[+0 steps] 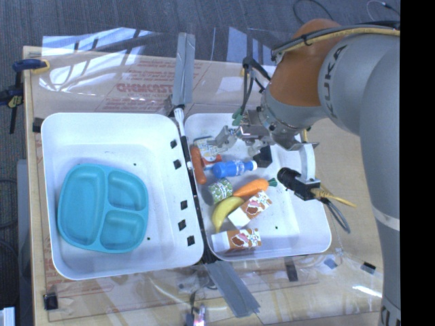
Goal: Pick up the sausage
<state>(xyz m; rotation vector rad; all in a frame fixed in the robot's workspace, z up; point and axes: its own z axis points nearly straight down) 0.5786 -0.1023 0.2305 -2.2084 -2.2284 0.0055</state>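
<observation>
Camera view: one sausage [197, 164], one banana [223, 210], two bins [51, 134].

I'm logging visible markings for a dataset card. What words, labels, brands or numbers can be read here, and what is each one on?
"KUKA": on the grey arm, letters running down its side, partly cut off.
Red lettering on the clear sheet behind the bins: mirrored and faint, not readable.
Label on the blue bottle: too small to read.
Print on the two snack packets: too blurred to read.
Green can: no legible text.
</observation>
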